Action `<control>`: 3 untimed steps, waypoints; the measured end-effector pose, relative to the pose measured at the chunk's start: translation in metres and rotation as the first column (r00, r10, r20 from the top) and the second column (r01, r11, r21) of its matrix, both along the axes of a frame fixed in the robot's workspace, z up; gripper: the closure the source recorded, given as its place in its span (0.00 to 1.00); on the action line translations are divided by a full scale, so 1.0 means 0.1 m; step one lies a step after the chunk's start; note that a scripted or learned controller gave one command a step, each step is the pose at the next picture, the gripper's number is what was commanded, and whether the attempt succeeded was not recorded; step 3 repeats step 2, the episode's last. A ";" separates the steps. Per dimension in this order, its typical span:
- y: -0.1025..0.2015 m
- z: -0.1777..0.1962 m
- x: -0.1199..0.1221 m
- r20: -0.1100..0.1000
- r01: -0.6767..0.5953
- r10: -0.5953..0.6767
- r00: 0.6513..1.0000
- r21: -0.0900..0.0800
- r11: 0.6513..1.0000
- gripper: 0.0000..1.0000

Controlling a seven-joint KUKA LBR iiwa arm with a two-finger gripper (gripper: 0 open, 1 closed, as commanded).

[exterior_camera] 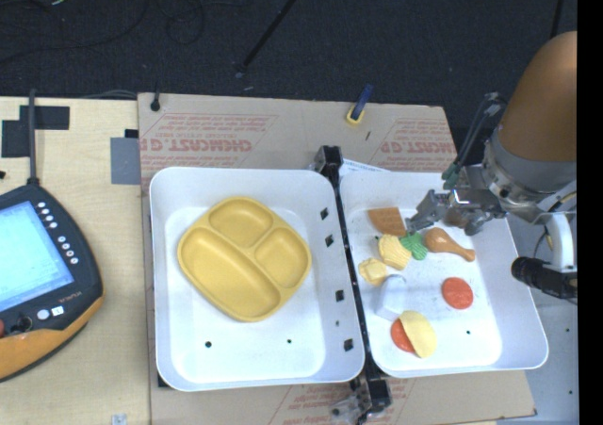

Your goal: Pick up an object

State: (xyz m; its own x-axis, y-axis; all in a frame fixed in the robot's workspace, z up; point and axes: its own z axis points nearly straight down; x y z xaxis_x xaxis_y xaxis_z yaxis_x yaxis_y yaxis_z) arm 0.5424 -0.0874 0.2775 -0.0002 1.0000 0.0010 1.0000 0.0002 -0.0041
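The drumstick [448, 244], a brown toy chicken leg, lies in the right bin [528, 338] toward its far side, with its long axis slanting from far-left to near-right: the fat end points up toward the far left and the thin bone end points toward the near right. The gripper [429, 211] hangs just over the fat end of it, reaching in from the right on the grey arm [542, 122] with its orange band. From where I stand the dark fingertips are bunched low over the toys, and I cannot tell how far apart they are or whether anything is caught between them. Just left of the drumstick sits a small green piece [414, 246] touching a pale yellow lump [393, 253], and a tan slice [386, 220] lies a little farther back. Another yellow bit [373, 270] rests near the bin's left wall. Nearer to me are a red disc [458, 293] and, closest of all, a red-and-yellow piece [414, 334]. The left bin [188, 357] holds a yellow divided plate [244, 257], lying tilted on its floor. At the far left of the bench rests a control pendant [42, 272] with a lit screen.
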 end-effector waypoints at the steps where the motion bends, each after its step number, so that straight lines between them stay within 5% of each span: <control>1: -0.01 0.09 0.00 -0.003 0.001 -0.001 1.000 0.001 1.000 1.00; 2: 0.78 0.76 -0.34 0.006 -0.008 0.008 1.000 0.002 1.000 1.00; 3: 0.78 0.76 -0.34 0.006 -0.008 0.008 1.000 0.002 1.000 1.00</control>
